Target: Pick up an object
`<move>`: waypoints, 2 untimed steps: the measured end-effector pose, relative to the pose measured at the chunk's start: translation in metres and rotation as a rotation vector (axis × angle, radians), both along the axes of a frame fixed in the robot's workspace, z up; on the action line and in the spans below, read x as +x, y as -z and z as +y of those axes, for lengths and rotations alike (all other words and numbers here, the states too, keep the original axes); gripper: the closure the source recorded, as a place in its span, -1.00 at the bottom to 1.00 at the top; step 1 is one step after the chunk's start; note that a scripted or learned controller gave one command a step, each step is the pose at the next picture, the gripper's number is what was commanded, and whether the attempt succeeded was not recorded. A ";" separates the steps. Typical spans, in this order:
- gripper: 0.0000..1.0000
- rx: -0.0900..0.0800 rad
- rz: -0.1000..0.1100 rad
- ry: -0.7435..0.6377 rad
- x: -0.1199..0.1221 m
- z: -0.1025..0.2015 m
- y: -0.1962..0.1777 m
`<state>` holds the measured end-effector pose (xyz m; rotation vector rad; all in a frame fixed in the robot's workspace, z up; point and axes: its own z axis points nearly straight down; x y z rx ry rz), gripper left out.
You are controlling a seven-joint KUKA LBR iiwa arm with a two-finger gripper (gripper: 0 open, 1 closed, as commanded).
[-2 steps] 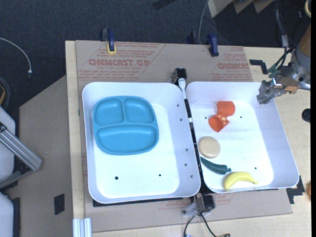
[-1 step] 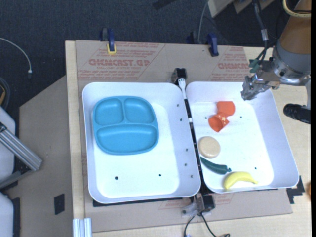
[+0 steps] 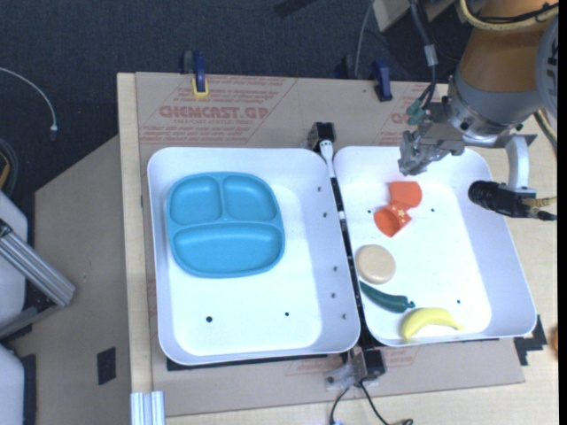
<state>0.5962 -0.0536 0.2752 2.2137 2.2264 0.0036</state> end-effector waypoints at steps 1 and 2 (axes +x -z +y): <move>1.00 0.000 0.000 0.001 0.008 0.054 -0.001; 1.00 0.000 0.000 0.002 0.024 0.103 0.002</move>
